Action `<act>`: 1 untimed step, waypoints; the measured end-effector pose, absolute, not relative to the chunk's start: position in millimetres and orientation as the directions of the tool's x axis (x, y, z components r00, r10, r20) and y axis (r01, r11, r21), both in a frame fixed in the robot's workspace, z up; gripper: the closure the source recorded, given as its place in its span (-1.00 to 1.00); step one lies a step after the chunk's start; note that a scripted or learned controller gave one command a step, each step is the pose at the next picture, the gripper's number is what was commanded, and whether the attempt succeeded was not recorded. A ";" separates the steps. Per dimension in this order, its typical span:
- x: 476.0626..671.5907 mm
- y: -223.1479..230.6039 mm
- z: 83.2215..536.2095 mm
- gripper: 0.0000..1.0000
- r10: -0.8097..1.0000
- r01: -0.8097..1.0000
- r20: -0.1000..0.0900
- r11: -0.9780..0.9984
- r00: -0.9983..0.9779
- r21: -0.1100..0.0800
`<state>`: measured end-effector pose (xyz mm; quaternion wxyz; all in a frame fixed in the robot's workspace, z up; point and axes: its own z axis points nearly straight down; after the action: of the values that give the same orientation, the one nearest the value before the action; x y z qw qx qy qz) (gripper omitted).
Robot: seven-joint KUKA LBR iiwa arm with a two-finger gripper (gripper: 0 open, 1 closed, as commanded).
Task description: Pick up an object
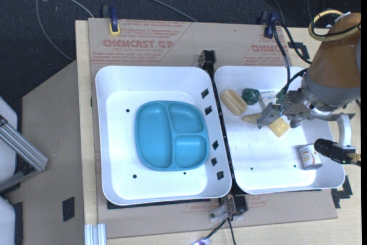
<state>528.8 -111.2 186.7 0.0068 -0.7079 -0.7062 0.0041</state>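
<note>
- The claw [274, 116] hangs low in the right bin [269, 178], right of frame centre; whether it is spread or pinching, I cannot tell.
- Nothing looks lifted: the yellow block [279, 127] lies just beside it, so grasping and raising remain.

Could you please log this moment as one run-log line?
arm: over right bin | gripper: low among small items | blue plate: left bin

Bright, even overhead light; white bins [109, 123] slightly glary, focus soft.

Red print "CHEMCAST GP" on brown protective paper [137, 37] covering bench board; repeated at right, partly hidden.
</note>
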 end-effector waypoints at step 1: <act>532.0 -111.1 193.3 -1.00 1.000 1.000 0.002 0.001 -0.001 -0.002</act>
<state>532.0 -111.1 193.3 0.0013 -0.7069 -0.7073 -0.0001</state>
